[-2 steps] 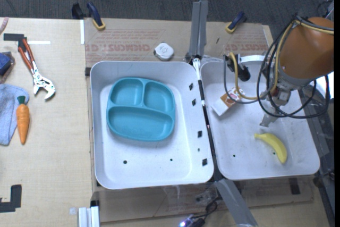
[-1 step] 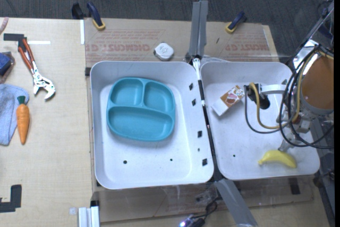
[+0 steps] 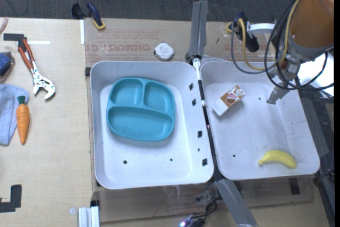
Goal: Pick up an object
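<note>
At the far left of the table (image 3: 58, 167) lie a toy carrot (image 3: 22, 120) on a grey cloth (image 3: 8, 111) and, just above them, a red-handled wrench (image 3: 34, 72) with its silver head pointing down toward the carrot. Further along the back edge a blue-and-yellow clamp (image 3: 94, 16) grips the cardboard sheet, and a small round white object (image 3: 164, 51) sits just behind the left bin (image 3: 149, 173). That bin holds a blue divided plate (image 3: 141, 109), lying flat in its upper left part with two small compartments at the back and one long one at the front. Across the central divider, the right bin (image 3: 255, 146) carries a small white carton (image 3: 229, 99) with a brown-and-orange print, tilted and resting near the bin's upper left area, and a yellow banana (image 3: 278, 158) lying on its side near the lower right corner. The jaws (image 3: 275, 95) hang over the upper right part of this bin, below the arm's orange band (image 3: 313, 13) and a loop of cables; whether they are spread or pressed together cannot be told from this angle, and nothing is seen between them. The carton lies to the left of the jaws, apart from them, while the banana lies well below them toward the front wall.
</note>
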Robot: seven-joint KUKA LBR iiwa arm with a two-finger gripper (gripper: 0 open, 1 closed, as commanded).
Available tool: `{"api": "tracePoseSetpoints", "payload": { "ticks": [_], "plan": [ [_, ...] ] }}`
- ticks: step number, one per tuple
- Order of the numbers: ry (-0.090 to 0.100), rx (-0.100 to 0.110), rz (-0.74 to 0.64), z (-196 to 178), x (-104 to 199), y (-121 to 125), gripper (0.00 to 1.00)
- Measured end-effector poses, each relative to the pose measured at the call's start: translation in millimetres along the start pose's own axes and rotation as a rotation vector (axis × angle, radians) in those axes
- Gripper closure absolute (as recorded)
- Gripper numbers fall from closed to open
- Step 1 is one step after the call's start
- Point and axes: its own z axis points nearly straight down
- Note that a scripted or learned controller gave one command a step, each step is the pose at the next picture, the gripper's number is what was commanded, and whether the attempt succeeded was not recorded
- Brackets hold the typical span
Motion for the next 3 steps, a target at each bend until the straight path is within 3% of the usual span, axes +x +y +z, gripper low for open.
{"api": "tracePoseSetpoints", "payload": {
  "ticks": [1, 2, 3],
  "plan": [
    [-0.004, -0.002, 0.381, 6, -95, 68, 0.00],
    [-0.003, -0.002, 0.091, 71, -146, 18, 0.00],
    [-0.002, -0.002, 0.206, -38, -149, 58, 0.00]
  ]
}}
